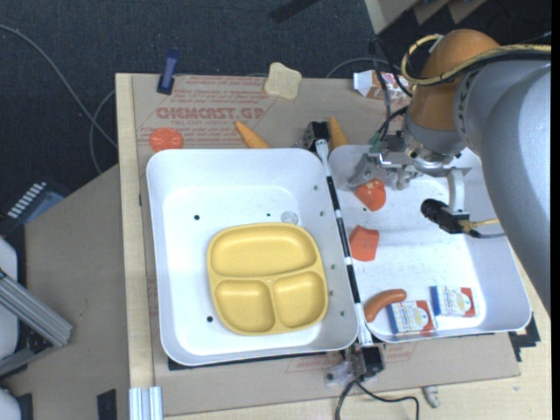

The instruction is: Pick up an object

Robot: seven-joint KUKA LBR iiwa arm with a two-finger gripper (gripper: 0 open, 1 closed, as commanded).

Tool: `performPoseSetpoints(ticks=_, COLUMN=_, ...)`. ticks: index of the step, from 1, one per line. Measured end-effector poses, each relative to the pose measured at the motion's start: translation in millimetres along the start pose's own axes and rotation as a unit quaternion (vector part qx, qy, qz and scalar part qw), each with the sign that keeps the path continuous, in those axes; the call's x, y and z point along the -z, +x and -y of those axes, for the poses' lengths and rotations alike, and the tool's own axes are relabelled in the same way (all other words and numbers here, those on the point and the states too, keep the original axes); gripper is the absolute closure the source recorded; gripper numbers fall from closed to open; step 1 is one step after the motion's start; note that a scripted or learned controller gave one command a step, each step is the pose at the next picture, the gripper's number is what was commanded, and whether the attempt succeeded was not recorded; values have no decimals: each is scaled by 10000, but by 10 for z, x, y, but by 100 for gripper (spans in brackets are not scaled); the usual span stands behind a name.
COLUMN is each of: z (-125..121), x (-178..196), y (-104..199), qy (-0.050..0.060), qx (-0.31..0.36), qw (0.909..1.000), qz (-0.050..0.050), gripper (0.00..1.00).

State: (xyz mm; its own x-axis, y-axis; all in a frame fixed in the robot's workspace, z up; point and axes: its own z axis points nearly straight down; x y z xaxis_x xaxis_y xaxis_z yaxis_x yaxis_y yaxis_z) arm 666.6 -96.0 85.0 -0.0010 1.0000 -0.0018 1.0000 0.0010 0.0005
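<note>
My gripper hangs over the far left corner of the right bin, below the arm's orange band. A small red-orange piece lies just under and in front of it; whether they touch I cannot tell. Nearer the camera, an orange block lies by the bin's left wall. A brown sausage and two small white-and-blue cartons lie along the near edge. The left bin holds a yellow divided plate.
Loose items lie on the board behind the bins: a bread slice, a carrot, an orange disc, a blue item. A black plug with a yellow cable hangs over the right bin beside the arm.
</note>
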Motion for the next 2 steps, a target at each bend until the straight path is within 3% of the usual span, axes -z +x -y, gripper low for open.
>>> performPoseSetpoints(ticks=2, z=0, x=0, y=5, qy=4, qx=0, qw=10000, qz=0, gripper=0)
